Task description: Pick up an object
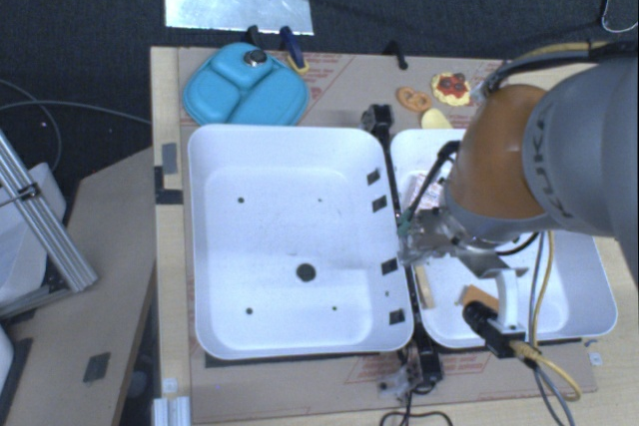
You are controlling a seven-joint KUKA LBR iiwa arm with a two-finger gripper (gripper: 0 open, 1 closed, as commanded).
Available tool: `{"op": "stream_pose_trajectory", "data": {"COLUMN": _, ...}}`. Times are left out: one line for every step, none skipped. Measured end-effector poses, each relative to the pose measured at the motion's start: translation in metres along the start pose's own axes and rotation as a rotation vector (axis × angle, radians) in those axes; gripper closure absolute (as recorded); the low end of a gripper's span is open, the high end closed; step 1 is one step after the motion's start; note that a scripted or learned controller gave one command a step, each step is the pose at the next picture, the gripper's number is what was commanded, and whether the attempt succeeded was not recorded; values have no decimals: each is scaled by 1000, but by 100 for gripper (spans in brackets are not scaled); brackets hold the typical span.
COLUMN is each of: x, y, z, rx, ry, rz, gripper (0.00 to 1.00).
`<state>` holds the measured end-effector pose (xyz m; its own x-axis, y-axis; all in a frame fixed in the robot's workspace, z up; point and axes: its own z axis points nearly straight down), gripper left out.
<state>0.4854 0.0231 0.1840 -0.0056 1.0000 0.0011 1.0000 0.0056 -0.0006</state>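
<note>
A small orange object (477,296) lies on the floor of the right bin (589,309), in the lower right part of the frame, close to the bin's front wall and partly covered by the arm's wrist. Just left of it a thin pale stick-like piece (423,286) rests near the bin's left wall. The gripper (414,239) sits low over the left edge of this bin, beside the divide between the two bins, at about centre-right of the frame; whether it is released or clenched I cannot tell, since the wrist hides that part, and nothing can be seen held. The grey arm with its orange band (499,160) fills the right side of the picture above the bin, with yellow and black cables (539,354) hanging toward the lower right. The left bin (290,155) takes up the middle of the frame and has a small dark round spot (306,272) on its floor. Beyond the bins, toward the top, a blue lidded tray (246,87) sits at upper left of the bench, and small toy food pieces (451,88) lie at upper right
</note>
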Motion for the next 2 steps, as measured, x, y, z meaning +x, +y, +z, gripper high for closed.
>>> {"op": "stream_pose_trajectory", "data": {"x": 62, "y": 31, "z": -100, "rx": -14, "ry": 2, "rz": -6, "gripper": 100}}
{"op": "stream_pose_trajectory", "data": {"x": 13, "y": 20, "z": -211, "rx": -10, "ry": -1, "rz": 6, "gripper": 100}}
